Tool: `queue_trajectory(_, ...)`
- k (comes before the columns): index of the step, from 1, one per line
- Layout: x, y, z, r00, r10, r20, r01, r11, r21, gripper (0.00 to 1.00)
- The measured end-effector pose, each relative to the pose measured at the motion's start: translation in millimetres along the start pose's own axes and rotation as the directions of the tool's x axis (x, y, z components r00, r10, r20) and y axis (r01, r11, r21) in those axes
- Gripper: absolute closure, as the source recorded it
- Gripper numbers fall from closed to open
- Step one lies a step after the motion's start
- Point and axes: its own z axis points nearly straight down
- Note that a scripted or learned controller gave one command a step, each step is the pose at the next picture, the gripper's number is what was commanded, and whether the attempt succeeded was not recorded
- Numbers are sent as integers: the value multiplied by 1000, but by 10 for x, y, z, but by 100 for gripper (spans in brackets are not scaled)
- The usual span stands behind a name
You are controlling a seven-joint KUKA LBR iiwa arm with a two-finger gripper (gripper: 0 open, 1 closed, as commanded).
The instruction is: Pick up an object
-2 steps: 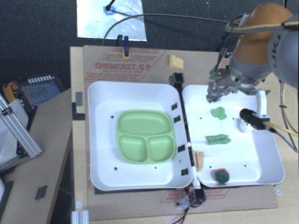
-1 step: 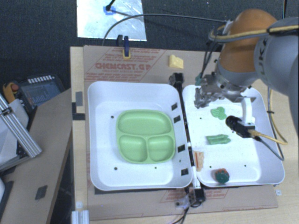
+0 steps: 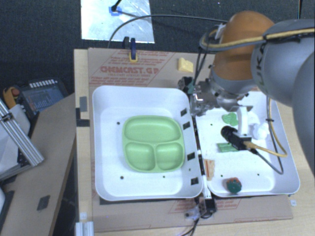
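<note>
The arm runs off the right edge, covering the right bin's far end. A green scrap sits half hidden beneath; the round thing is too blurry to name.

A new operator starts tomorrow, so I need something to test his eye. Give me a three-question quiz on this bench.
1. True or false: the green plate lies in the left bin.
2. How many compartments does the plate have? A two, B three, C five.
3. Fill in: the red and green ball lies in the ___ bin.

Key: 1 true; 2 B; 3 right, in the right bin, near its front edge.
</note>
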Motion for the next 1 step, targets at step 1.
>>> queue_trajectory(1,501,-35,-9,1000,0,0,0,1000,-1,100)
